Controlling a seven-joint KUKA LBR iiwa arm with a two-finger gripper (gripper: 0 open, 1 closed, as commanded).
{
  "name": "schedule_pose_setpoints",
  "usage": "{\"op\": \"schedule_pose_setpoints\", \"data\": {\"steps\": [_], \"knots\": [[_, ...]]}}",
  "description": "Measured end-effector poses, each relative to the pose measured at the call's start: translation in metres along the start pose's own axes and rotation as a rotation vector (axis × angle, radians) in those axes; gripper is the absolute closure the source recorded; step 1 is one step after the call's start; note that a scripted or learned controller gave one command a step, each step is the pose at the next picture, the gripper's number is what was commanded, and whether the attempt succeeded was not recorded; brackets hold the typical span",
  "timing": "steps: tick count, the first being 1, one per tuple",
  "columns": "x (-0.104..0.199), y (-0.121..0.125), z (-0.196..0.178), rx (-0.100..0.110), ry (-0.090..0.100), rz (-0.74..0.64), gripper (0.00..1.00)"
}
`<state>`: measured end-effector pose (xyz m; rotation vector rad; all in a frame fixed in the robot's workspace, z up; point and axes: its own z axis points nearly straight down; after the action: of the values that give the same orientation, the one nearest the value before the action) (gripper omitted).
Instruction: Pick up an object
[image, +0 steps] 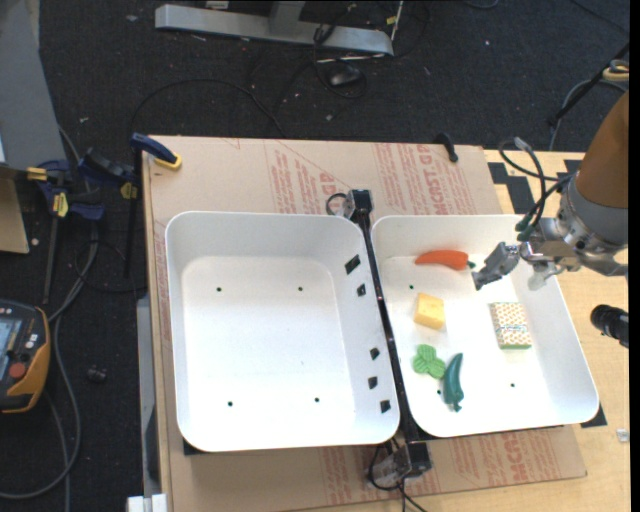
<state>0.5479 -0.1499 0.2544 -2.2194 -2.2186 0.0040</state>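
The right bin (560, 400) holds an orange carrot-like piece (441, 259) near its far wall, a yellow block (430, 311) in the middle, a patterned white and green box (511, 325) to the right, a green leafy piece (429, 361) and a teal piece (454, 381) near the front. My gripper (517, 265) hangs above the bin's far right part, right of the orange piece and above the patterned box. Its fingers are spread, with nothing between them.
The left bin (200, 300) sits beside the right one, with a black divider strip (375, 300) between them. Both rest on a cardboard sheet (300, 170). Clamps and cables lie at the left, a black floor beyond.
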Motion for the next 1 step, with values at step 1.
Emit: {"op": "schedule_pose_setpoints", "data": {"steps": [1], "knots": [[0.0001,0.0008,-0.0019,-0.004,0.0,-0.001,0.0]]}}
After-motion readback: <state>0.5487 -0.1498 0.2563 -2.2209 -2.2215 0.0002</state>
